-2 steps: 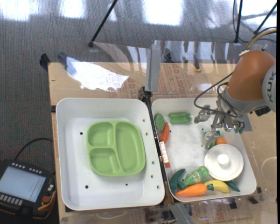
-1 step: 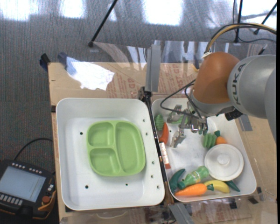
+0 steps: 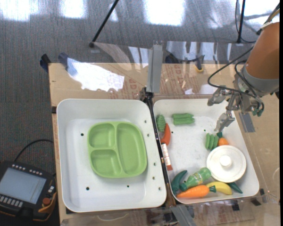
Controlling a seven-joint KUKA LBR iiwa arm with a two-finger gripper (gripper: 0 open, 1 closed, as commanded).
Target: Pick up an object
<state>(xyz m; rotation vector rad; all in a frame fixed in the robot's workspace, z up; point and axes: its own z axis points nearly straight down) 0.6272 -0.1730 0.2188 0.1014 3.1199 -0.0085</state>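
The gripper (image 3: pixel 224 122) hangs over the right bin (image 3: pixel 193 106) at about two o'clock, its fingers seemingly apart and gripping nothing. Green beans (image 3: pixel 211 141) lie just below it, beside the white lid (image 3: pixel 226 163).

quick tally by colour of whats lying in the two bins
green: 6, the divided plate, three pods, bottle, dark piece
orange: 3
white: 1, round lid
yellow: 1, banana
total: 11
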